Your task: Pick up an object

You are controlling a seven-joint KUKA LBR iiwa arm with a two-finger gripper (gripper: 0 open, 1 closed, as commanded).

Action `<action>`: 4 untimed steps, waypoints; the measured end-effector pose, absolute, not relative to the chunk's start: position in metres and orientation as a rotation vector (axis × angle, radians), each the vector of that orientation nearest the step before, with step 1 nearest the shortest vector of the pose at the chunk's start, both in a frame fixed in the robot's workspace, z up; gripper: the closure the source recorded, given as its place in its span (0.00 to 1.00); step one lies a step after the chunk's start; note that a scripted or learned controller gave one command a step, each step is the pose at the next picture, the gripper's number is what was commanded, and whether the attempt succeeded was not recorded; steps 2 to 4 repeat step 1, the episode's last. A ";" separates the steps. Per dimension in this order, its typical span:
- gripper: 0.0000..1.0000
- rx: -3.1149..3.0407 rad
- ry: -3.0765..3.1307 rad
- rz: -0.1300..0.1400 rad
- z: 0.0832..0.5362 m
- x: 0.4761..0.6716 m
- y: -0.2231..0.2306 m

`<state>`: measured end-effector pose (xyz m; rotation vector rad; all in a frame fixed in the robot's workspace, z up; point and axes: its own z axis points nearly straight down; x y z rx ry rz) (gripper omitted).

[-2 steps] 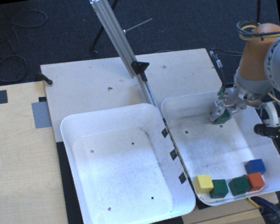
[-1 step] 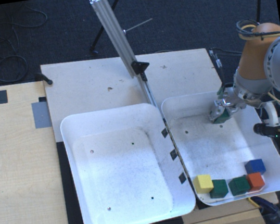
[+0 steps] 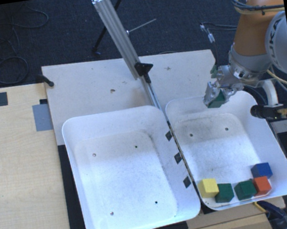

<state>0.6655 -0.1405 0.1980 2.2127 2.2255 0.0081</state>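
My gripper (image 3: 215, 96) hangs over the far rim of the right bin (image 3: 278, 149), raised above it. A small green block (image 3: 218, 101) shows between its fingers, so it is shut on that block. Along the near edge of the right bin lie a yellow block (image 3: 209, 187), two green blocks (image 3: 224, 193) (image 3: 245, 190), an orange block (image 3: 262, 185) and a blue block (image 3: 261, 169). These sit well below and apart from the gripper.
The left bin (image 3: 81, 164) stands beside the right one, with a divider of black clips (image 3: 176, 157) between them. A slanted metal rail (image 3: 121, 39) rises behind the bins. The grey arm with its orange band (image 3: 255, 18) enters from the right.
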 end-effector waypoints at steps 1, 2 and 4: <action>1.00 2.218 2.232 -0.001 0.189 0.668 -0.057; 1.00 2.218 2.232 -0.001 0.189 0.668 -0.057; 1.00 2.218 2.232 -0.001 0.189 0.668 -0.057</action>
